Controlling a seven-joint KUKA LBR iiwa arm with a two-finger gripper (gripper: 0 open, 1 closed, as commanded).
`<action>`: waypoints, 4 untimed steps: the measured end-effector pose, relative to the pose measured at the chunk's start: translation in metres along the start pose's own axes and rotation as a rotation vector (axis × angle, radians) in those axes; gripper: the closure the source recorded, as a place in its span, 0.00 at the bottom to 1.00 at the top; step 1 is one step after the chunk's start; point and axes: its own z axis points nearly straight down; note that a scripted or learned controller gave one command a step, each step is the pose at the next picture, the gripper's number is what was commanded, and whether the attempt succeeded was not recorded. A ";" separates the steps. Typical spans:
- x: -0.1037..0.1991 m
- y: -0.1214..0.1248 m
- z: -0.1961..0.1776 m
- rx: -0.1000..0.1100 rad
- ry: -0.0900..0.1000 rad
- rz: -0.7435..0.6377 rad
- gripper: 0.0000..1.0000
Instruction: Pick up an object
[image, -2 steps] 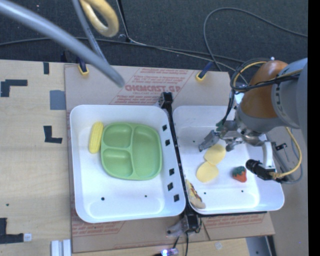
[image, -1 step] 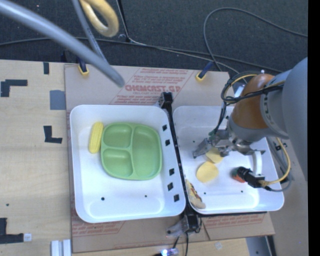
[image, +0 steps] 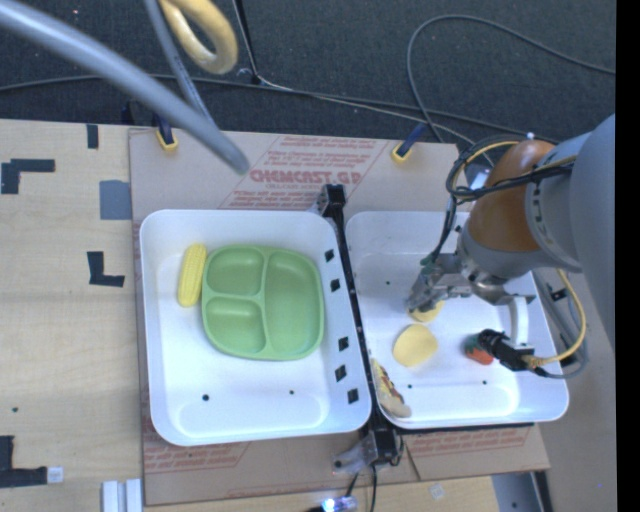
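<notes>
hand: the hand (image: 428, 296) is down low in the right bin (image: 500, 400), tips at or just above a small yellowish piece (image: 424, 312). Honestly can't tell if it's clenched, released or grasping anything, the wrist hides too much.

closest thing: that small yellowish piece, tucked right under the hand and half hidden by it.

next closest: a round pale yellow object (image: 414, 346), just below the hand on the bin floor, clearly not touched.

also in this bin: a small red and dark item (image: 482, 349) off to the hand's right and a bit lower, and a brownish thing (image: 391, 392) down by the bin's near left corner.

other bin: the left bin (image: 180, 400), well away to the hand's left, has a green divided plate (image: 264, 302) with a yellow corn cob (image: 191, 274) beside it.

progress: my guess, mid-attempt. The hand looks lowered onto a target, but nothing is lifted.

left to do: get a confirmed grip, then raise something clear of the bin.
</notes>
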 end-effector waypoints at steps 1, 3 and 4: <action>-0.002 0.001 -0.042 0.000 0.002 0.001 1.00; 0.002 0.003 -0.128 -0.001 0.001 0.001 1.00; 0.053 0.000 -0.138 0.002 0.004 -0.004 1.00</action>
